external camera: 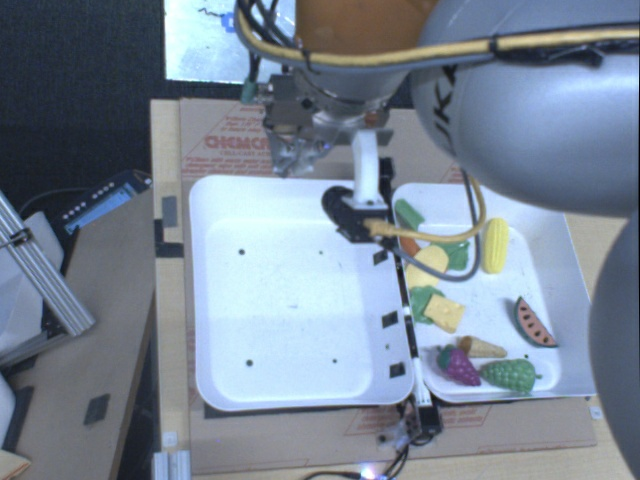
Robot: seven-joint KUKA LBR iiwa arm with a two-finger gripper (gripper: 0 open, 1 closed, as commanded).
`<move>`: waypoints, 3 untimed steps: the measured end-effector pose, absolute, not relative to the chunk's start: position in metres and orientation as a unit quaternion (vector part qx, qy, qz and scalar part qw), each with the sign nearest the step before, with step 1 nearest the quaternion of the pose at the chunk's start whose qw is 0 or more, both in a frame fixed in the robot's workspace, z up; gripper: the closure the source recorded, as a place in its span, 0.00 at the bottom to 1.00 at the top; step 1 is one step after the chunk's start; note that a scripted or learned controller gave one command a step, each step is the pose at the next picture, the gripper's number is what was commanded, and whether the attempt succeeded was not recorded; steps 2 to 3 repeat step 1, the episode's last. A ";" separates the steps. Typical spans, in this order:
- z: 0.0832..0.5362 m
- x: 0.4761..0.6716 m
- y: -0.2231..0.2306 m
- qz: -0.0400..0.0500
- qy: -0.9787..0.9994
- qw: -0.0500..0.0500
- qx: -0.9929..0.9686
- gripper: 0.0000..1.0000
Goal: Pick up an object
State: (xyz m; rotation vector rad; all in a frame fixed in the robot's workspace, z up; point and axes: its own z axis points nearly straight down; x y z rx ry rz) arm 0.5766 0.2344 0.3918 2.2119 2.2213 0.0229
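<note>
Open white floor spans the left bin [290,298], while toy corn [495,245], a watermelon slice [534,323] and purple grapes [458,365] crowd the right bin [572,268]; the grey arm [540,88] overhangs its far end.

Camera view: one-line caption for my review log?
The tool hangs near the far edge of the left bin; toy corn, a watermelon slice and purple grapes lie in the right bin.
</note>
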 end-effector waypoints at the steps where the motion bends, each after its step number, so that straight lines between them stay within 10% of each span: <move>1: 0.547 0.530 0.234 0.010 0.710 0.003 0.704 1.00; 3: 0.547 0.530 0.234 0.010 0.710 0.003 0.704 1.00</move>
